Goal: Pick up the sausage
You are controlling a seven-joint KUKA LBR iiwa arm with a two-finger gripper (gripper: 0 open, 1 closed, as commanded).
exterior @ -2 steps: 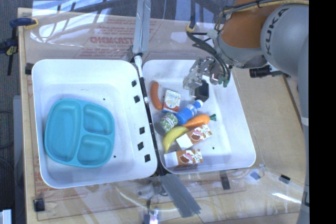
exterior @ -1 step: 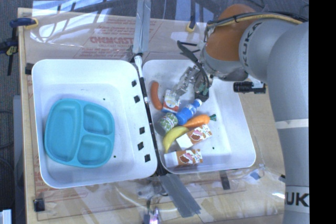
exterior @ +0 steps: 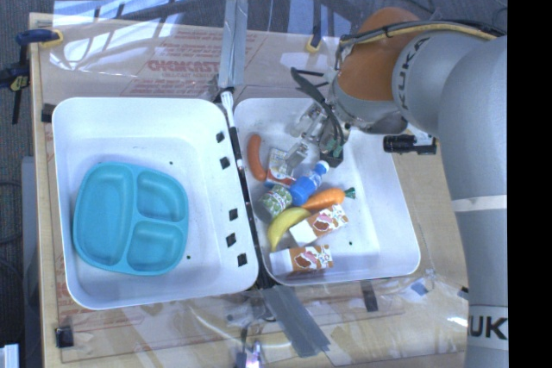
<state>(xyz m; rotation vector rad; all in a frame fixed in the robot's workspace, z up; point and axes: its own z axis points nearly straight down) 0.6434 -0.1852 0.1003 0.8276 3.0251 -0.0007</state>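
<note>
Snack packet (exterior: 310, 258) nearest; sausage (exterior: 257, 158) is reddish-orange, short, rounded

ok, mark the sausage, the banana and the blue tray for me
sausage (exterior: 256, 156), camera view, middle of its length
banana (exterior: 282, 226), camera view, middle of the curve
blue tray (exterior: 129, 220), camera view, centre divider

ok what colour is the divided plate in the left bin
Light blue plate, seen in the camera view.
</note>
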